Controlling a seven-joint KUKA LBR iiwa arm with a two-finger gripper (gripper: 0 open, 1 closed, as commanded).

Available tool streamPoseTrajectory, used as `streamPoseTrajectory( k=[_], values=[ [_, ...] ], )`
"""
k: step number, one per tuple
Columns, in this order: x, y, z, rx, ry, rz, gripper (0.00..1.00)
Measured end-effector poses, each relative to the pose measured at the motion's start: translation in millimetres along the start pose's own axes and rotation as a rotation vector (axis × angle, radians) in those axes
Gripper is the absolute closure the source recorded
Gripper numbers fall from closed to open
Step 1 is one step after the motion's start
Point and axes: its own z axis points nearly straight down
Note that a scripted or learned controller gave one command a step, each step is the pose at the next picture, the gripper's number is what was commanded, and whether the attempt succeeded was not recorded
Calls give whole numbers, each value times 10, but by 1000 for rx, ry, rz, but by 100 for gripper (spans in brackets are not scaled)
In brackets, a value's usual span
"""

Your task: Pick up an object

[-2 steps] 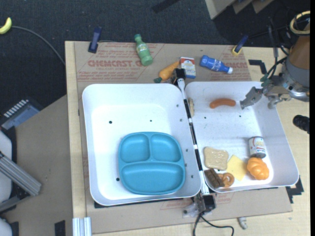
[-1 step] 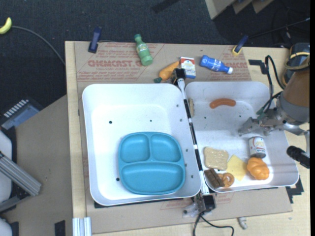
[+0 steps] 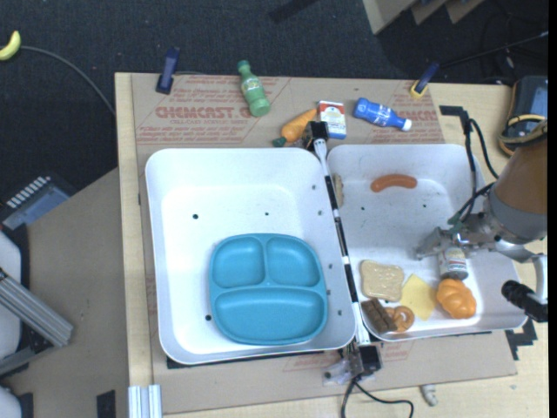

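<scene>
On the bench, two shallow white bins sit side by side, touching along their inner rims. Left bin [image 3: 174, 190]: holds one blue divided plate [image 3: 267, 287], three compartments, lying flat toward the near side of the bin. Right bin [image 3: 383, 155]: holds several small food items. A sausage [image 3: 393, 182] lies toward the far side, well apart from the rest. A slice of bread [image 3: 382, 279] lies at the near left, with a pretzel [image 3: 396, 318] just beside it at the near rim and a yellow cheese slice [image 3: 419, 296] touching the bread's right edge. An orange fruit-shaped piece [image 3: 456, 298] rests at the near right, just beside the cheese. The gripper [image 3: 452, 258] is lowered into the right part of this bin, directly above the orange piece; its grey fittings crowd the spot, and whether it is spread or closed, or has hold of anything, cannot be told. The grey arm [image 3: 522, 194] enters from the right. On the cardboard sheet beyond the bins: a green bottle [image 3: 254, 90] lying tilted, a carrot [image 3: 298, 126], a small red and white carton [image 3: 332, 118] and a blue bottle [image 3: 380, 115] on its side, with blue clips [image 3: 167, 70] at the sheet's far corners.
</scene>
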Motion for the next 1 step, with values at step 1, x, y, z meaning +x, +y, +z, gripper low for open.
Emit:
streamPoseTrajectory(
  k=[1],
  values=[
    [24,-486,0,0,0,1,0]
  ],
)
